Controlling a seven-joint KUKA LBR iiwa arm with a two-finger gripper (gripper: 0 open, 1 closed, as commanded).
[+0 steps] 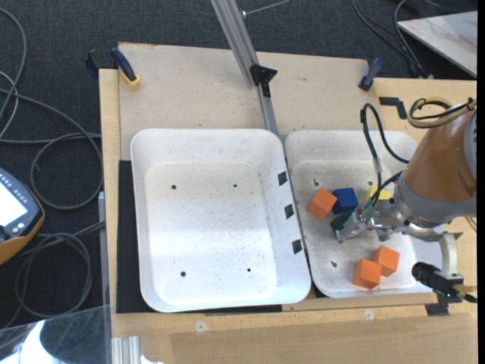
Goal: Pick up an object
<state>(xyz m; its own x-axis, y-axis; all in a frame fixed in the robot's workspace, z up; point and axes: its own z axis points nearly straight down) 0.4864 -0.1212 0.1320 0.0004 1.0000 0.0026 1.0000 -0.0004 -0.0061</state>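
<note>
The right bin [333, 275] holds several small blocks. An orange block [322, 202] and a blue block [345, 198] lie side by side near the bin's middle. A dark green piece [342, 220] sits just below them, and a yellow piece [380, 196] peeks out behind the wrist. Two more orange blocks [369, 273] [387, 258] rest near the bin's front edge. My gripper [350, 229] is low in the right bin, its tip right against the dark green piece and just below the blue block. The wrist hides part of the bin floor to the right.
The left bin [151, 226] lies beside the right one, their rims meeting at the middle. A slanted metal pole [242, 40] rises from the bench behind the bins. Cables [369, 139] hang over the right bin's back edge.
</note>
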